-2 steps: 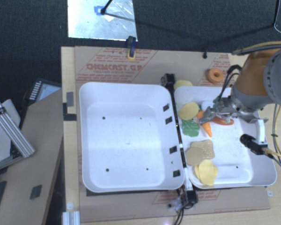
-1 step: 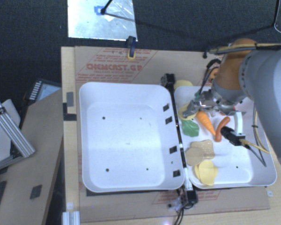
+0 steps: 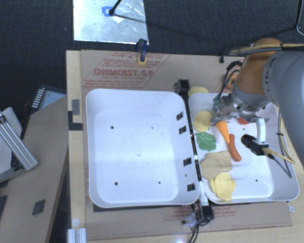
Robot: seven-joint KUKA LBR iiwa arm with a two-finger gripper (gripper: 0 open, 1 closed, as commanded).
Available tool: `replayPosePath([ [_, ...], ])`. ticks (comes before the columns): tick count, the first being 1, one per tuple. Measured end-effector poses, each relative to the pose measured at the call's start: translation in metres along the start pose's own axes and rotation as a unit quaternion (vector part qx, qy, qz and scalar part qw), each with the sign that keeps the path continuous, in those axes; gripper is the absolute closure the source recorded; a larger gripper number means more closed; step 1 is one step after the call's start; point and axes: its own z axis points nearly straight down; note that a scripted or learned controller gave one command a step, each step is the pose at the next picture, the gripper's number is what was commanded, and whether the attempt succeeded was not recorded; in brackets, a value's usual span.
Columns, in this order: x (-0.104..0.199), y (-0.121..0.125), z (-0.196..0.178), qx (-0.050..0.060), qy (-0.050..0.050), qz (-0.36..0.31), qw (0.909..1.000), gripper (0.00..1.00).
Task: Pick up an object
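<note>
Bench [image 3: 75, 161] with a cardboard sheet, two white bins side by side. All the candidates sit in the right bin [image 3: 263, 182], the left bin [image 3: 137, 151] isn't part of this step.

Gripper [image 3: 224, 111] hangs over the upper part of the right bin, with the arm [image 3: 289, 80] coming in from the view's right. We can't tell whether it's open or closed: the tip is a small metallic cluster and the wrist hides most of it. We see nothing held in it.

Nearest thing is the orange carrot [image 3: 222, 131]. Its thick end lies just below the gripper in the view, close enough that we can't say whether they touch. Its long axis runs away from the gripper toward the near rim, with the tip leaning slightly to the view's right. That's the relation that matters: a close across the carrot should run roughly left-right in the view, square to that axis.

Neighbours:
- red-orange sausage [image 3: 234, 149] lies just past the carrot's tip, roughly parallel to it
- green leaf [image 3: 206, 141] lies just left of the carrot
- pale yellow piece [image 3: 202, 120] is up-left of the carrot, near the gripper
- tan slice [image 3: 216, 163] and yellow chips [image 3: 224, 186] sit further toward the near rim, well apart from the gripper

Our read is that the carrot is the target and no grasp is made yet. The risk is crowding on its left side — a wide approach could clip the leaf or the yellow piece.
</note>
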Motion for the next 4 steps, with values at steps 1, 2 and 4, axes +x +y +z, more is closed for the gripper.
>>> replayPosePath([
  [1,0.033,0.012,-0.092,-0.003,-0.001,-0.001,1.0000,1.00],
  [2,0.100,0.035,-0.086,0.001,0.001,-0.003,1.0000,1.00],
  [4,0.189,0.024,-0.097,0.001,0.000,-0.002,1.0000,1.00],
])
